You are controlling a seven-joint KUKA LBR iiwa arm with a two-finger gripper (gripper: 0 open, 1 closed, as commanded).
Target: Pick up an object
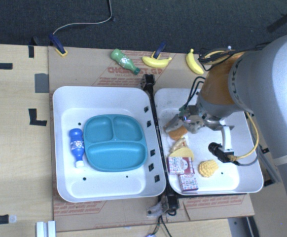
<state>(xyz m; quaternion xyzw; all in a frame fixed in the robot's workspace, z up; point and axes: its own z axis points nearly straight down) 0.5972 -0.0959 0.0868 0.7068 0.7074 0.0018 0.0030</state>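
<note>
Cardboard underlies both white bins on the bench; the pincer's state is unclear.

end effector low in right bin | over orange-brown item | blue tray left bin

Lab: taped bench, 2 bins, toy food.

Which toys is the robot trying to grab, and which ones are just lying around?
In the job:
gripper, low in the right bin
brown bread piece beside it
yellow corn
two small boxes

Just lying about:
blue tray
blue bottle
green bottle
two bananas
</note>
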